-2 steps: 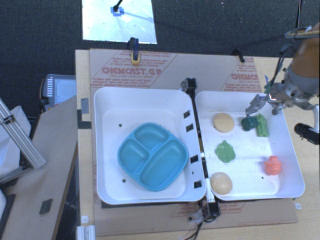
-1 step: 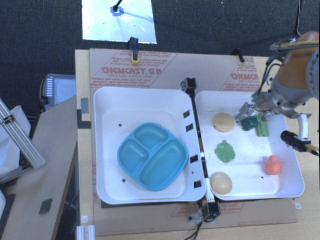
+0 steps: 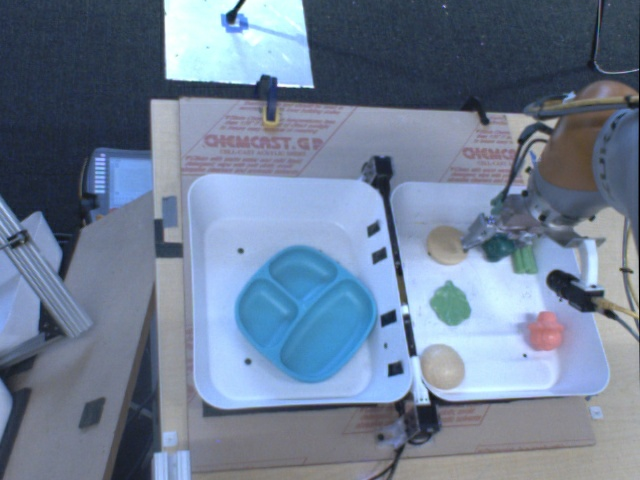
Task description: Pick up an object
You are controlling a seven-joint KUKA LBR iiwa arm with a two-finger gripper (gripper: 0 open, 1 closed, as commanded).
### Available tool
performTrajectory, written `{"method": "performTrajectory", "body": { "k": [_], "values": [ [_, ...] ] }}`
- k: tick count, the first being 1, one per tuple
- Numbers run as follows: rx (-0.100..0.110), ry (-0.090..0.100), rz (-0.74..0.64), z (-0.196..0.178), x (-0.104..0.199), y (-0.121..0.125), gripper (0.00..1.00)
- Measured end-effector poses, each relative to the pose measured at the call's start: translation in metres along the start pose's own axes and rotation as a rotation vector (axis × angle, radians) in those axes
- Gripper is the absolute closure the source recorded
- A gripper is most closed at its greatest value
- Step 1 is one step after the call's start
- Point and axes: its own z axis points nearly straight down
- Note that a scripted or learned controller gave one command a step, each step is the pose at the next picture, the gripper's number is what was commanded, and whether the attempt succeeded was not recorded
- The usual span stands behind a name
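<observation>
My gripper (image 3: 487, 234) hangs low over the back of the right bin (image 3: 580, 378), reaching in from the right. Directly beneath and beside it lie a small teal object (image 3: 497, 250) and a green object (image 3: 524, 260). Just to its left sits a tan round object (image 3: 446, 245). Whether the gripper touches any of them I cannot tell. Further forward in the same bin lie a green leafy toy (image 3: 451, 303), a red-orange toy (image 3: 544, 331) and a cream round object (image 3: 442, 365).
The left bin (image 3: 215, 368) holds a blue divided plate (image 3: 305, 311). A black clip strip (image 3: 392, 268) runs between the two bins. The arm's grey body with its orange band (image 3: 590, 138) stands over the right bin's back right corner. A black connector (image 3: 568, 288) juts over the right side.
</observation>
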Motion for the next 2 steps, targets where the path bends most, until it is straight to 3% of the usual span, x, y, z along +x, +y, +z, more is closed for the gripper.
{"method": "performTrajectory", "body": {
  "k": [1,2],
  "values": [
    [0.001,0.005,-0.001,-0.010,0.002,0.000,1.00],
    [0.001,0.006,0.000,-0.075,-0.003,0.003,1.00]
  ]
}}
